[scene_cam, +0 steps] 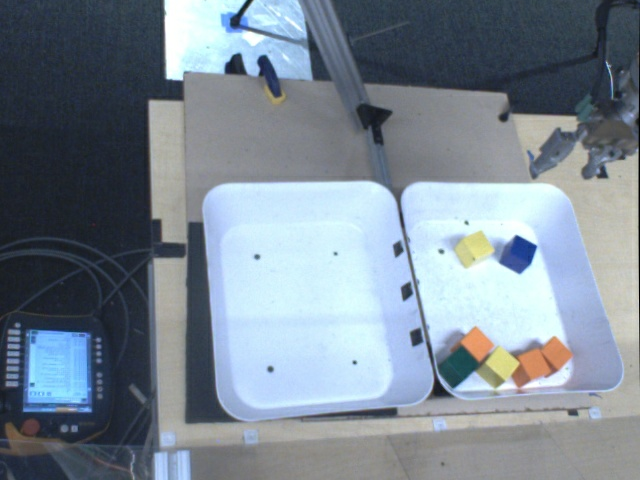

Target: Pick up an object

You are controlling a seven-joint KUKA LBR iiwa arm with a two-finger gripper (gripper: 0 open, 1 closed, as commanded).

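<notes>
Nearest, small wooden cubes, green, yellow and orange (500, 360), crowd the right white plastic bin's (590, 268) corner, inviting a slipped pinch. Farther lie a yellow cube (474, 248) and blue cube (518, 253). Beyond, whether the jaws (585, 148) are spread, I cannot tell.

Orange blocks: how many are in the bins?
3, all in the right bin, near its front edge: one above the green block, and two touching at the front right corner. Others may be hidden behind that cluster.
</notes>
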